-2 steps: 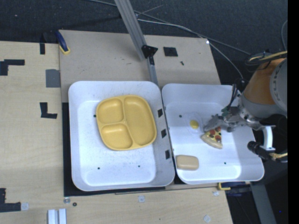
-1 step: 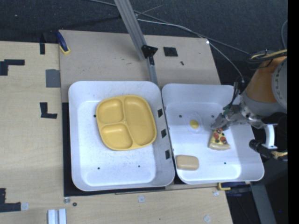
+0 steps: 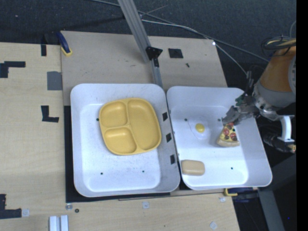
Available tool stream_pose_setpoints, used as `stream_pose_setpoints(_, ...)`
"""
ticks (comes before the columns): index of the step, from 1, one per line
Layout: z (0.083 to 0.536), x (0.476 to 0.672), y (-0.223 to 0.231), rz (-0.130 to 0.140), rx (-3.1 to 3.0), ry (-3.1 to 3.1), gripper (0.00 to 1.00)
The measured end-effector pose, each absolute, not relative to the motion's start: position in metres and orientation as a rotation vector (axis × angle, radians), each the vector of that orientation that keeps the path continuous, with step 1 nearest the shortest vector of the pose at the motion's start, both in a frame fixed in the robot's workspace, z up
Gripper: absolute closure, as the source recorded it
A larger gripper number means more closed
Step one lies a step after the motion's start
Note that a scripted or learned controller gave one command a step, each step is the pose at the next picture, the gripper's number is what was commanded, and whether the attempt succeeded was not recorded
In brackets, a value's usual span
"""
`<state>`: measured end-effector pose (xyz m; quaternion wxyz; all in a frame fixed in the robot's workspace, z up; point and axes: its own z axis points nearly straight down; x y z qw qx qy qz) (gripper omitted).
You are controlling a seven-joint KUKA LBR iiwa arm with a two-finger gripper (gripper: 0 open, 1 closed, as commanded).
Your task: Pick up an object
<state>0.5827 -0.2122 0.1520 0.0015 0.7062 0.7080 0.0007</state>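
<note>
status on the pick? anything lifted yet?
Done: the gripper has reached into the right bin, right above the pizza slice toy. In hand: nothing visibly held. Left: grasp and lift; the slice, small yellow piece and tan block all lie on the bin floor.

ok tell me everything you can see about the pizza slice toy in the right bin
The pizza slice is a small wedge-shaped toy, tan crust with red and dark topping spots, plastic by its look. It lies flat on the floor of the right bin, toward that bin's right side, narrow end pointing up toward the gripper, which sits just above it. Whether they touch cannot be told. A small yellow piece lies apart to its left.
</note>
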Motion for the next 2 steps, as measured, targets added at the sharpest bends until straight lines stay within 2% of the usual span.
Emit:
stream_pose_setpoints(1, 0.203, 0.592, -0.205, 0.003, 2.216, 2.222, 1.0)
stream_pose_setpoints(2, 0.238, 0.592, -0.204, 0.002, 2.218, 2.222, 1.0)
